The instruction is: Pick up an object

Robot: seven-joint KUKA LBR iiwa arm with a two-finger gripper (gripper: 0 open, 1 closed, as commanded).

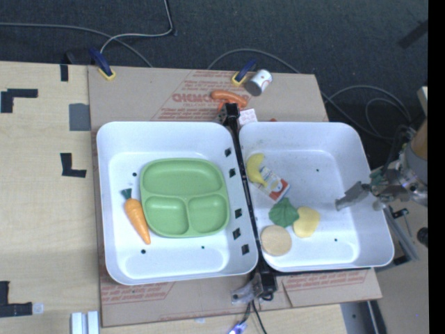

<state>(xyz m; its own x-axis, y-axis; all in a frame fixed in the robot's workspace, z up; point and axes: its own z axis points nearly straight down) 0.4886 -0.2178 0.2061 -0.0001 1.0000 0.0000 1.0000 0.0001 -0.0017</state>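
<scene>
Over the right bin's [348, 145] outer rim stood the gripper [348, 199], nothing seen between its fingers; how far they were parted could not be told. Well to its left lay a lemon [306, 222], broccoli [284, 212], cookie [276, 241] and banana [255, 168]. Farther left, the other bin [111, 152] held a green plate [184, 195] and carrot [137, 220].

The right bin [327, 145] is bare along its right half, while food items [281, 211] crowd its left side, apparently touching.
</scene>
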